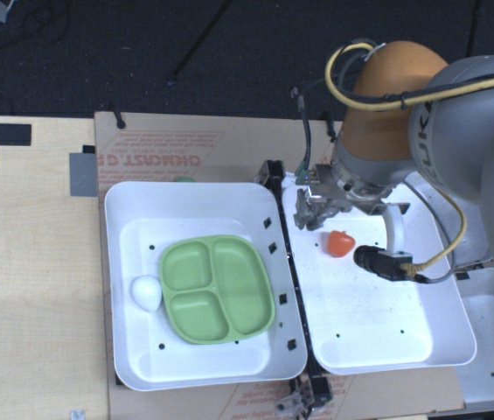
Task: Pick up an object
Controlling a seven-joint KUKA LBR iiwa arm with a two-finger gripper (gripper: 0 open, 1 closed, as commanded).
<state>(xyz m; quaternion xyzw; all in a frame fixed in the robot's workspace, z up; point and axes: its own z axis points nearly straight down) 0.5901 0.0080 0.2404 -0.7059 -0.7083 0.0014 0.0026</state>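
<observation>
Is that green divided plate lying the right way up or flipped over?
Right way up. The green divided plate lies flat in the left bin, its three hollow compartments facing the camera.

Grey arm (456, 138) reaching in from the right, bent over with the orange band (395, 94) uppermost, yellow cable looped around it, wrist angled down and leftward, gripper (309, 217) held low at its end, metal parts pointing left.
</observation>
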